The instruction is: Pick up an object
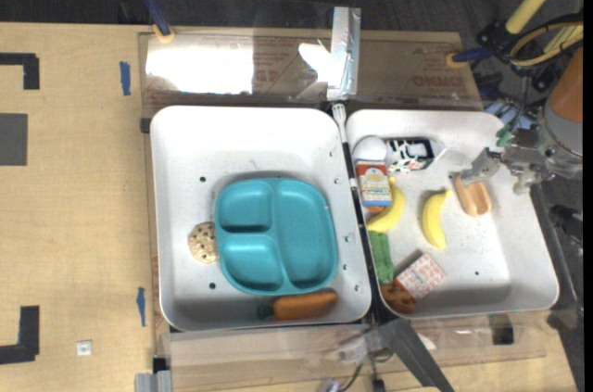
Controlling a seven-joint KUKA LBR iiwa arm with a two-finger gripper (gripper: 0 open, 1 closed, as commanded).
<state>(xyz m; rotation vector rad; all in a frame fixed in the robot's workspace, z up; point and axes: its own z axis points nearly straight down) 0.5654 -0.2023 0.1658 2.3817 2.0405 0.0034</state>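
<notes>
Two Bananas Among the Right Bin's Pickings

Two bananas lie in the right bin (519,284), at the frame's right-centre: one banana (434,220) alone on bare floor, the other (390,209) touching a small carton (373,181). The gripper (484,168) hovers at the upper right, just above a tan hot-dog bun (473,196); whether it stands wide or narrow I cannot tell. The lone banana looks light, firm and smooth-skinned, likely a toy; gripping across its thick middle should stop it rolling.
</notes>
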